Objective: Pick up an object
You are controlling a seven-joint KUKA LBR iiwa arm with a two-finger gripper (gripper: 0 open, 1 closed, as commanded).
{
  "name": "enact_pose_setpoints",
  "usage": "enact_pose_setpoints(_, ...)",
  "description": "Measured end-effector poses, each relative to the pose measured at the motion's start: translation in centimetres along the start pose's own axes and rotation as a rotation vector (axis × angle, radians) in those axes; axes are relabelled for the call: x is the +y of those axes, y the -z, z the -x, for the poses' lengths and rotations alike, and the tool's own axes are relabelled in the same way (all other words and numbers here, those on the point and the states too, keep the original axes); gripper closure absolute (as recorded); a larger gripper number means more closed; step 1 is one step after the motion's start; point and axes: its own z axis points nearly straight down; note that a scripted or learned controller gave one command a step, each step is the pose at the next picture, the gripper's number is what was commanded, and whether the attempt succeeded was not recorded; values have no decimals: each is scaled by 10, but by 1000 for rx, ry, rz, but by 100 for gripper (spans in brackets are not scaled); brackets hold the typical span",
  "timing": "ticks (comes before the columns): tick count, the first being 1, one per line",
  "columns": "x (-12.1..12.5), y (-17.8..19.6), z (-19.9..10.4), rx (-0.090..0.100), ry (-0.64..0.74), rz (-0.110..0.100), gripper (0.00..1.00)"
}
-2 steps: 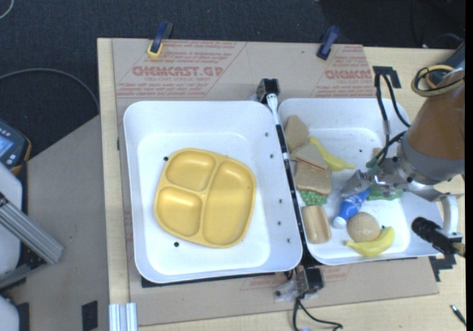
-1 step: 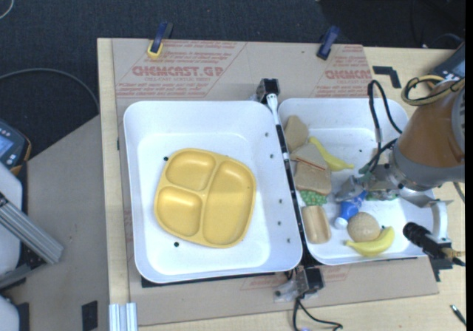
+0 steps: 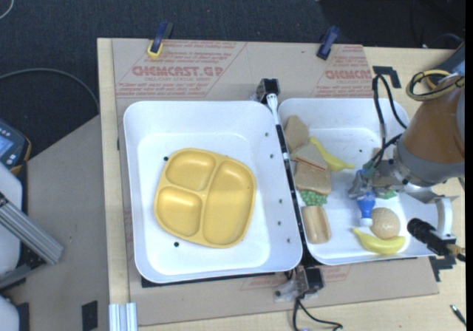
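We see the jaws [image 3: 365, 188] down inside the right bin [image 3: 347, 119], near its 3 o'clock side, but we cannot tell whether they are apart or closed, since the grey wrist hides them. Just below them, at 6 o'clock, stands a small blue piece [image 3: 366, 207], with a round tan object [image 3: 385, 223] beside it and a yellow banana [image 3: 380, 243] along the bin's lower edge. At 9 o'clock from the jaws lie a sandwich-like item [image 3: 312, 178], a second slim yellow banana [image 3: 329, 156] and a bread slice [image 3: 297, 131]; a hot-dog bun [image 3: 316, 224] lies at 7 o'clock. Across the divider, the left bin [image 3: 144, 126] on the desk [image 3: 118, 63] holds a yellow divided plate [image 3: 205, 197]
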Motion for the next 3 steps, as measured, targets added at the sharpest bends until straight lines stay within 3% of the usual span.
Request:
enact_pose_setpoints(2, -2, 101, 3, 4, 2, -4, 100)
enact_pose_setpoints(3, -1, 128, 4, 4, 3, -5, 100)
